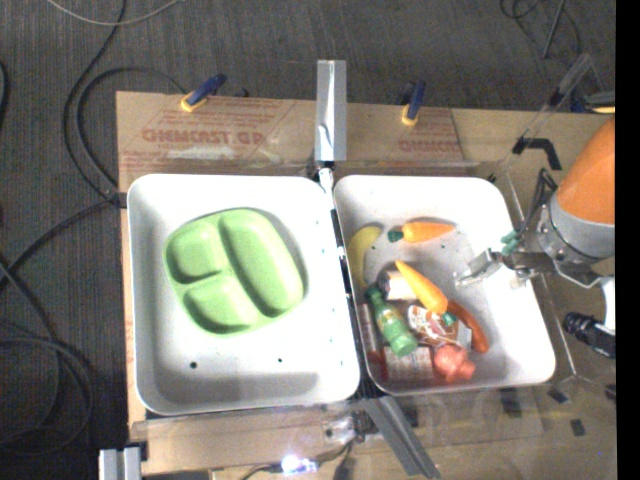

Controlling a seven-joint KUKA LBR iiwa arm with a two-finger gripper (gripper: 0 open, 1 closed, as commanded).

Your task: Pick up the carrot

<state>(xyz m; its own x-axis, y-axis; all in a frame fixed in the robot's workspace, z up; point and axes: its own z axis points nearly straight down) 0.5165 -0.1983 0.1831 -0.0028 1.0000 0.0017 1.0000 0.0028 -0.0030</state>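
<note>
Orange carrot (428,231) lies in the right bin (520,373); the gripper (480,267) hovers nearby, whether its fingers are apart I cannot tell.

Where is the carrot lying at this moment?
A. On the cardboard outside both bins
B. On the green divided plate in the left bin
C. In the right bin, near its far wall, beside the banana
C: the carrot lies on the floor of the right bin toward its far wall, just right of the banana.
</note>
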